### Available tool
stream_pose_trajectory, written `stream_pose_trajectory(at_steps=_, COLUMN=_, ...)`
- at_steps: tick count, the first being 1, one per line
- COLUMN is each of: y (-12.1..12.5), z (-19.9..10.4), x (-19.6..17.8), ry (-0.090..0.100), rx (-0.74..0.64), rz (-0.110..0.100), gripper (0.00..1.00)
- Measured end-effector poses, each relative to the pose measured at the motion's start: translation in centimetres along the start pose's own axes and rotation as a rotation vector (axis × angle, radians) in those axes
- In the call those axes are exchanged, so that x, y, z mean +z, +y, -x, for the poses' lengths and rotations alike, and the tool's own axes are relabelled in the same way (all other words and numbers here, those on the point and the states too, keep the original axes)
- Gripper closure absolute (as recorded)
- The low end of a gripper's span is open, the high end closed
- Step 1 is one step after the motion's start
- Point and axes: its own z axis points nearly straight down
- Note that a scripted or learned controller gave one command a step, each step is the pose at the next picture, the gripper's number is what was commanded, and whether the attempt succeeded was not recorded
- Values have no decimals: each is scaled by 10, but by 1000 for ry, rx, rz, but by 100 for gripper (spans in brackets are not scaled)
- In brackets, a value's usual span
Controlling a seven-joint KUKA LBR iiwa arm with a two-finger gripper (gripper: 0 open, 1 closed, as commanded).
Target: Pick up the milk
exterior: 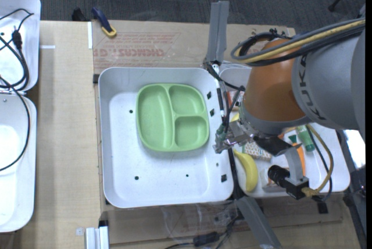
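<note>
The arm (pixel 290 91) reaches in over the right bin (pixel 343 175), its orange band and grey wrist covering most of what lies there. The gripper (pixel 228 138) hangs low at the wall between the two bins, just right of the green divided plate (pixel 173 117), which sits alone in the left bin (pixel 116 143). The wrist hides the tips from above, so whether the gripper is spread or closed cannot be told, and nothing can be seen held.

A banana (pixel 249 169) lies in the right bin, below and to the right of the plate, just under the gripper. Beside it are small items, one green and one orange, half covered by the arm. No milk carton can be made out; if it is in the right bin, it likely lies under the arm. The low pose over that bin suggests a pick is being attempted there.
</note>
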Motion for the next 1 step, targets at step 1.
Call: stream_pose_trajectory(at_steps=1, y=9, z=-40, x=0, ry=-1, rx=328, rz=0, gripper=100)
